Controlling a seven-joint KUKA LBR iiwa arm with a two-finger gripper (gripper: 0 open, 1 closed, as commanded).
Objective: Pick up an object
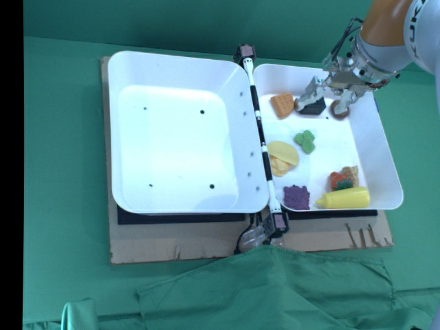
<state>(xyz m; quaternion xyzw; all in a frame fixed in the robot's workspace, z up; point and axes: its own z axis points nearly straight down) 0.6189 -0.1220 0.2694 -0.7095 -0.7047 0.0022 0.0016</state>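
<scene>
- Camera view, looking down at a slant on a green-covered desk (62,150) with two shallow white bins side by side on a sheet of cardboard (172,249).
- The left bin (120,71) holds no items; small dark dots mark its floor.
- The right bin (385,170) holds all the items: an orange waffle-like square (282,105) near the far left corner, a small black block (313,106) beside it, a brown ring-shaped piece (339,110) just right of the block, a green clustered piece (305,141) in the middle, a yellow chip-like piece (282,157) by the dividing wall, a purple lump (297,197) at the near edge, a yellow bottle (344,199) lying on its side, and a red, green and tan cluster (343,178) just behind it.
- The grey arm with its orange band (392,12) reaches in from the upper right.
- The pincer (322,98) is low over the far end of the right bin, its fingers spread, one tip left of the black block and the other near the brown ring.
- The black block lies between the spread fingers and is not yet pinched.
- Likely risks: the brown ring sits so near that a closing finger could land on it or shove it, leaving an uneven hold. The block is small and low, so the tips could slide over it and close on nothing. The waffle square close by could also be nudged.
</scene>
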